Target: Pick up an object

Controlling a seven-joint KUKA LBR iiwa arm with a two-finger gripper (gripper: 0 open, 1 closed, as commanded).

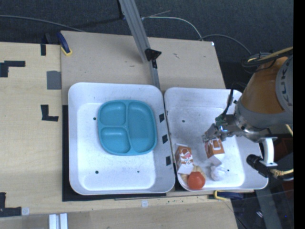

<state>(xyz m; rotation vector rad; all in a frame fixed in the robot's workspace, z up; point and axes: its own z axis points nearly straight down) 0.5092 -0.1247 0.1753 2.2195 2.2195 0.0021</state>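
Note:
My gripper (213, 135) hangs over the middle of the right bin (190, 101), reaching in from the right. Directly against its tip lies a small brown and orange packet (214, 149); I cannot tell whether the packet is gripped or only touched. A second brown packet (184, 155) lies to the left, near the bin's inner wall. A red tomato-like ball (196, 180) sits in the bin's front corner. A small white and grey object (218, 172) rests to the right of the ball.
The left bin (78, 142) holds a teal divided plate (127, 127). A grey metal pole (136, 20) slants down from the top to the seam between the bins. The arm's grey and orange body (264, 99) covers the right bin's right edge.

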